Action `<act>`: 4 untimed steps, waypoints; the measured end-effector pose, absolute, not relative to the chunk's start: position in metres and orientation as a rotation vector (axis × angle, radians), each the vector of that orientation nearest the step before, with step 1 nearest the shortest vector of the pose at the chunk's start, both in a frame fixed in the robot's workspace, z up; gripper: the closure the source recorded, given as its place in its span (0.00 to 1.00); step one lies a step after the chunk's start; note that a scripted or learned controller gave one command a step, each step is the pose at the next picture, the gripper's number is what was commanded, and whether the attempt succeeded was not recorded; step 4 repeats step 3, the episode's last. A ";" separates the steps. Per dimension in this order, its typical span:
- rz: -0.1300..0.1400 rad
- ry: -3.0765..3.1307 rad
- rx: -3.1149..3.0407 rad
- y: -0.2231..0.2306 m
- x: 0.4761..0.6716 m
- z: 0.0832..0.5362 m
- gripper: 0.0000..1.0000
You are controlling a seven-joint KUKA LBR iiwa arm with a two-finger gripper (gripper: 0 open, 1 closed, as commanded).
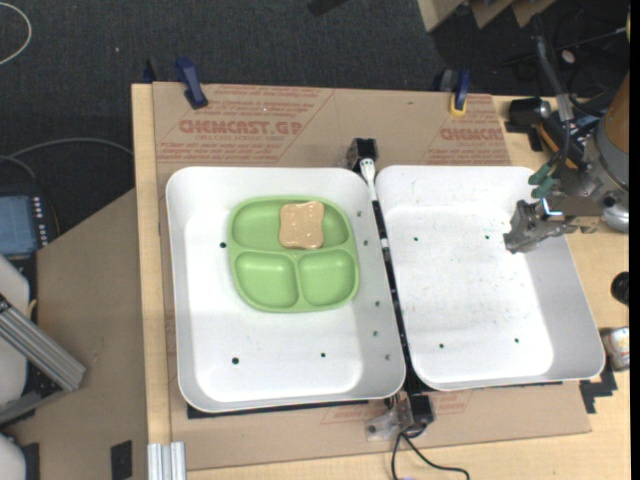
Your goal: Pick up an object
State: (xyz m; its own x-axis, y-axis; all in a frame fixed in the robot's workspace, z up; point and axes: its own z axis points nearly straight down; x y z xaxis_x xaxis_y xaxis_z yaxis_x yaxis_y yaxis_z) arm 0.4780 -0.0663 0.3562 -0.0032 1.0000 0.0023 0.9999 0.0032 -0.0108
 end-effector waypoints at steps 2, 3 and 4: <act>-0.016 -2.236 -2.214 0.080 0.480 0.412 1.00; -0.009 -2.228 -2.220 0.105 0.480 0.454 1.00; -0.009 -2.228 -2.220 0.105 0.480 0.454 1.00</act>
